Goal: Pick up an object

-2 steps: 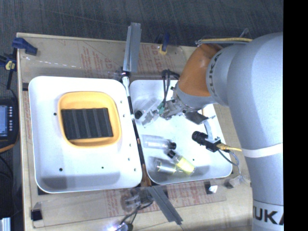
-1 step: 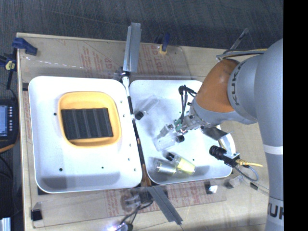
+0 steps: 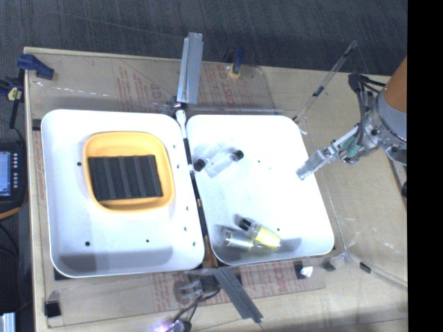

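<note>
My gripper (image 3: 308, 169): over right bin's (image 3: 315, 206) right rim, finger state indeterminate | yellow bottle (image 3: 255, 237): near front wall | orange tray (image 3: 127, 170): left bin (image 3: 62, 227)

Tool (image 3: 309, 167) hovers at right bin's (image 3: 315, 206) edge.

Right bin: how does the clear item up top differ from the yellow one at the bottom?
The clear item is see-through with dark ends; the yellow item has a pale yellow body with a silvery end. The clear item lies in the right bin's upper left, near the divider; the yellow item lies by the near wall. Both are small and lie flat, untouched.
</note>
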Controlling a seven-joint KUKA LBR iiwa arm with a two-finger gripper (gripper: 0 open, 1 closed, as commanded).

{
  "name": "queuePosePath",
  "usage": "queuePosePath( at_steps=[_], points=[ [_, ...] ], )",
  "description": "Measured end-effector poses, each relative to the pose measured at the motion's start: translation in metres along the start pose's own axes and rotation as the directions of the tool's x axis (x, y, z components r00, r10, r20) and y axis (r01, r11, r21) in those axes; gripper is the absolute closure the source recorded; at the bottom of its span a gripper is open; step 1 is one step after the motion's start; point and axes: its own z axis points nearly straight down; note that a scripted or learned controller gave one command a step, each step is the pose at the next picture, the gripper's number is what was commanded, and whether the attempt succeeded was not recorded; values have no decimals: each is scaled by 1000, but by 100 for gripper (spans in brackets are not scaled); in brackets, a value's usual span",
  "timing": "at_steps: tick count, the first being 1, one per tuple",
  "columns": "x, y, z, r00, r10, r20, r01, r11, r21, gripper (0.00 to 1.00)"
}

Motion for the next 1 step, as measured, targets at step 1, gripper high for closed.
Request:
queuePosePath(
  at_steps=[1],
  points=[
    [55, 43, 145, 995, -101, -5, 101, 995, 5, 0]
  ],
)
